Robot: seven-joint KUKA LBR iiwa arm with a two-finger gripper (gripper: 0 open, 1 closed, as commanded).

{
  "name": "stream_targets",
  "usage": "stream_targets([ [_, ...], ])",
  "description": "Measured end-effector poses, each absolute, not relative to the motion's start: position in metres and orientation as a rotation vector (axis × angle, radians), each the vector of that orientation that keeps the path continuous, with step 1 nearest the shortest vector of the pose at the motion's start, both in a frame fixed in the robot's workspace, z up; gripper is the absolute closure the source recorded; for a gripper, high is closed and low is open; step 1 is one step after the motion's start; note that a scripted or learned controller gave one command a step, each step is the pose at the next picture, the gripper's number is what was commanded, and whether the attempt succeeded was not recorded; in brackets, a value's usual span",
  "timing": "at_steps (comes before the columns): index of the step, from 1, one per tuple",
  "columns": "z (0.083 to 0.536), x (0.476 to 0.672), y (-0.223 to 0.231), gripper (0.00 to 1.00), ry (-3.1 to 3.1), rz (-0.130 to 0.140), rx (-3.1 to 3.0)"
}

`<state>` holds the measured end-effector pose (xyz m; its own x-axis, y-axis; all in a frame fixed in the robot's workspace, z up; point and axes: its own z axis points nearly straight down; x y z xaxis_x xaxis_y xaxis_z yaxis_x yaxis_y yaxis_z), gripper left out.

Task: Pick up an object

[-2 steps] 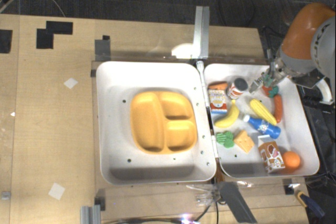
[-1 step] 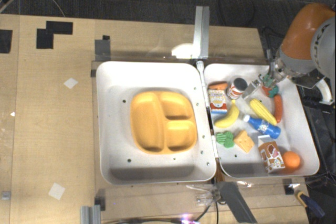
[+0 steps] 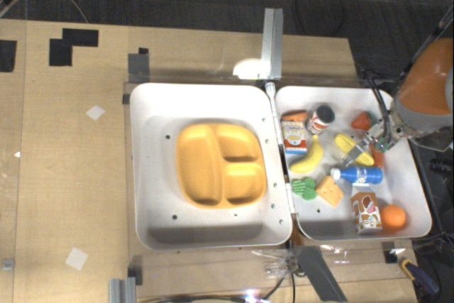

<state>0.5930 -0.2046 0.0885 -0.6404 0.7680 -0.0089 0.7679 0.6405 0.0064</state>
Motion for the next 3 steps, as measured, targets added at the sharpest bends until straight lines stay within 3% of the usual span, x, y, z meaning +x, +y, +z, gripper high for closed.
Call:
stream_targets([
  [1,0.088,0.652,-0.191,0.00,2.572,0.007,1.789],
  [2,0.100,0.651,-0.192,1.00,2.580,-0.001,1.785],
  [3,0.194,0.671,-0.124,1.00,2.444,0.016,1.952],
])
